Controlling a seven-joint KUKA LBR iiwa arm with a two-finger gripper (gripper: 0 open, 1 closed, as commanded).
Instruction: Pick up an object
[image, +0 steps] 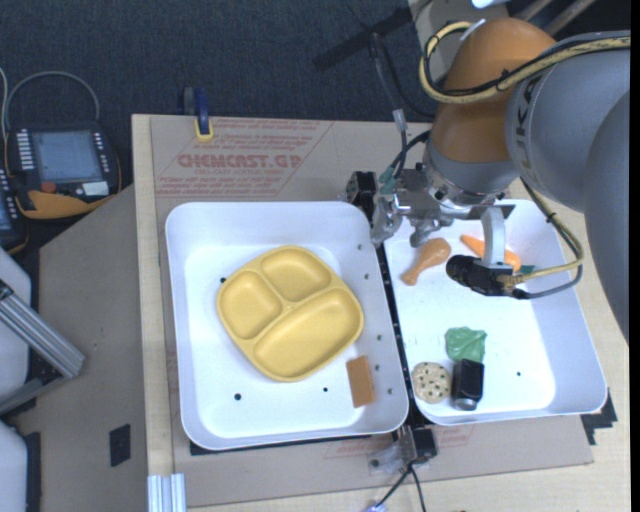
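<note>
The right bin (560, 330) held the small things. A tan chicken leg (427, 260) lay near the bin's upper left part, just beside an orange carrot (486, 247). Lower down sat a green lump (465, 343), and below it a black block (467, 384) with a round spotted cookie (430, 380) touching its left side.

The gripper (440, 205) hung over the top of this bin, right above the chicken leg. Whether its jaws were wide or narrow could not be told. Nothing was seen held in them.

The left bin (200, 300) held a yellow plate (290, 312) with three parts in the middle. A small brown block (360, 380) lay just below the plate's right corner.

Both bins sat side by side on a brown worktop (150, 200). A hand screen (62, 170) with a looped cord lay far to the left.
</note>
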